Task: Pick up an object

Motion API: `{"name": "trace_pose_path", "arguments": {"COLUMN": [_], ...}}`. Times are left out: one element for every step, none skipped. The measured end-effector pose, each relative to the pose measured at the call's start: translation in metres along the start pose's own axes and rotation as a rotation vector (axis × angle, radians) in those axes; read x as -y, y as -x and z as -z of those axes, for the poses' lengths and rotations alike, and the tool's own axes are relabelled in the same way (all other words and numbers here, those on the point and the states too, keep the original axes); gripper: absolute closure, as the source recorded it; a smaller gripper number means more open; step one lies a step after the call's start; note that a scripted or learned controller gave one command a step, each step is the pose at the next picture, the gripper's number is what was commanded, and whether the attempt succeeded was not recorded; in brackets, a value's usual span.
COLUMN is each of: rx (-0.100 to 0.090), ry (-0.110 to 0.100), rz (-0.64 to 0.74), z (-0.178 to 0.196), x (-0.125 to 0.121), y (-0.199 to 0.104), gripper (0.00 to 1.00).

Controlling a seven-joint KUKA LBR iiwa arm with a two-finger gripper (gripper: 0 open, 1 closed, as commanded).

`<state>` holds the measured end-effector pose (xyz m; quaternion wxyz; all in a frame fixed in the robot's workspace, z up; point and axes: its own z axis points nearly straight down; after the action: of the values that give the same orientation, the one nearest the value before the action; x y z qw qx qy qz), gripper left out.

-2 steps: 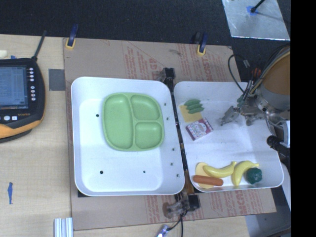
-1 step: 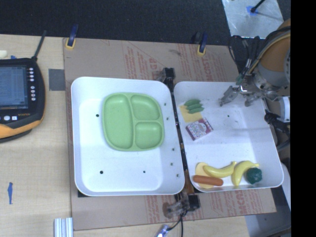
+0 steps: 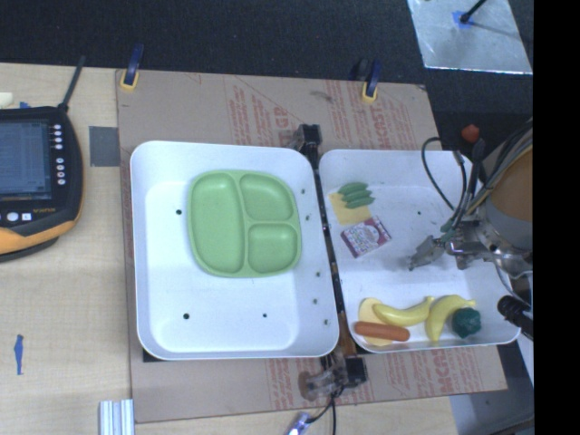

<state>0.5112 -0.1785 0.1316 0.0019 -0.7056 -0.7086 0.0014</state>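
Observation:
The right white bin [image 3: 399, 175] holds several toy foods. A green pea pod on a yellow piece [image 3: 352, 198] lies at its upper left. Beside it rests a small printed packet [image 3: 365, 236]. Along the front wall lie an orange-red sausage [image 3: 381, 331], two yellow bananas [image 3: 419, 312] and a dark green piece [image 3: 467, 323]. My gripper [image 3: 428, 253] hangs over the bin's right-middle, fingertips pointing left, about 60 px right of the packet. Nothing shows between the fingers.
The left white bin [image 3: 154, 270] carries a green divided plate [image 3: 244, 222]. A teach pendant [image 3: 32, 184] lies on the bench at the far left. Cables loop above the wrist at the right bin's far right corner [image 3: 453, 188].

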Motion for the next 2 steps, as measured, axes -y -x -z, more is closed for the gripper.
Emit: {"name": "trace_pose_path", "arguments": {"rx": [0.0,0.002], "ry": [0.002,0.004], "rz": [0.0,0.001], "z": [-0.015,-0.039], "x": [-0.072,-0.1], "y": [-0.011,-0.07], "gripper": [0.0,0.0]}}
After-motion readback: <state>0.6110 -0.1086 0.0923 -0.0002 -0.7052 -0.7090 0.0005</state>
